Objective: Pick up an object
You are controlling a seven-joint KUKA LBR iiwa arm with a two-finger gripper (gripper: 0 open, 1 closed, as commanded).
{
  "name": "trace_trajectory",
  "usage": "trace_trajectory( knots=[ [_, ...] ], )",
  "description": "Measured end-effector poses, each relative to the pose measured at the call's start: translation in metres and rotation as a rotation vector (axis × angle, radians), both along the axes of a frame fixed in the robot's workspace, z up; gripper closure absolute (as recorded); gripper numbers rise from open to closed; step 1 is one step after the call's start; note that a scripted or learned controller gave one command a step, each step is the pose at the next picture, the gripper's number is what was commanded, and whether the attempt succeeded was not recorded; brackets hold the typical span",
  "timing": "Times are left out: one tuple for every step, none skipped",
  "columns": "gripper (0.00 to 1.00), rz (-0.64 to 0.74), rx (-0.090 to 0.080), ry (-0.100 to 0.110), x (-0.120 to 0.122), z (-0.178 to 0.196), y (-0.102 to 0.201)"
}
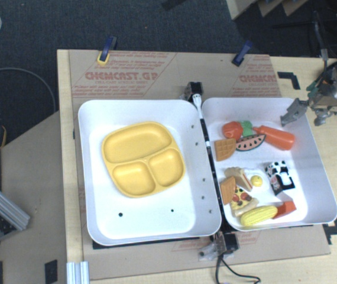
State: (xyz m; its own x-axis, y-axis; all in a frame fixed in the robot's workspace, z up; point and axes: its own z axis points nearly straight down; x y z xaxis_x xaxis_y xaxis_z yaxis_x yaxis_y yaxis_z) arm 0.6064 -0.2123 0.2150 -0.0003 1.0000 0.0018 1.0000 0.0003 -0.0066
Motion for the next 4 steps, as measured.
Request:
trace_trajectory(
  knots=[
    [0.0,0.001,0.0,0.0,0.009,-0.053,-0.002],
    [0.0,0.0,0.001,0.001,0.005,-0.117,-0.002],
    [0.0,0.002,0.003,-0.005,0.006,-0.13,0.001],
    [1.0,0.001,-0.001,-0.006,0.006,-0.119,-0.001]
  ],
)
